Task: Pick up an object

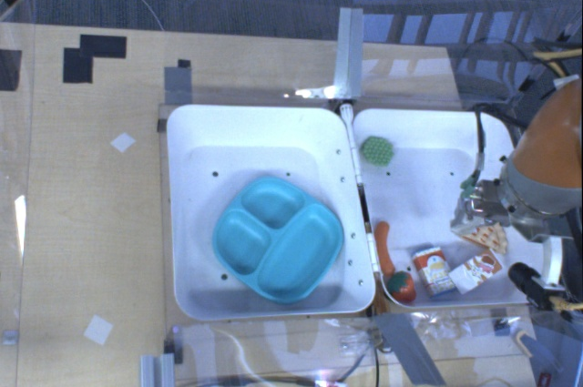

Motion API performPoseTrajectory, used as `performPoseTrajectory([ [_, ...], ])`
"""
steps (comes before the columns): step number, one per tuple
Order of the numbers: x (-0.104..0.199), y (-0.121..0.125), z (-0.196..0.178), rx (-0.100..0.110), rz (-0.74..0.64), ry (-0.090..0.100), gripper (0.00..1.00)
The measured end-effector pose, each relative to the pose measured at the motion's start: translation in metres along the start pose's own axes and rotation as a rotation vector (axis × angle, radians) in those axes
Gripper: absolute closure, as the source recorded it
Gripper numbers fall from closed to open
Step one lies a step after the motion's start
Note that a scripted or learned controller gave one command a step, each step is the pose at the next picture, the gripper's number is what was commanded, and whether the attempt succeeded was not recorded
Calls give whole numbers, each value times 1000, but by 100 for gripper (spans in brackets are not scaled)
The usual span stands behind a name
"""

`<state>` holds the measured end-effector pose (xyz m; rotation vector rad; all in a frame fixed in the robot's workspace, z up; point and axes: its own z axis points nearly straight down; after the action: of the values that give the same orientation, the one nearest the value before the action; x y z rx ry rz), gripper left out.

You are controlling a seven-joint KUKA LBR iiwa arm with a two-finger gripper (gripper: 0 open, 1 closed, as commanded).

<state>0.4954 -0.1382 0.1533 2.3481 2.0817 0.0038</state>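
Several small things crowd the right bin [428,135]; the gripper [475,210] hovers over the pizza slice [487,237], finger state impossible to tell. Descend straight, centred, avoiding the neighbouring packets [455,271].

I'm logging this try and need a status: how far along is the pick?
Done: the arm has reached into the right bin, and the gripper sits low beside the pizza slice. In hand: nothing seen between its fingers. Left: grasp and lift; the carton, carrot and green ball lie on the floor.
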Motion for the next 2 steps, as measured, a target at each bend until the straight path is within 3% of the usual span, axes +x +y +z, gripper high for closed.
performPoseTrajectory([
  [1, 47, -14, 25, 2, -30, 1, 100],
  [2, 46, -14, 25, 2, -29, 1, 0],
])
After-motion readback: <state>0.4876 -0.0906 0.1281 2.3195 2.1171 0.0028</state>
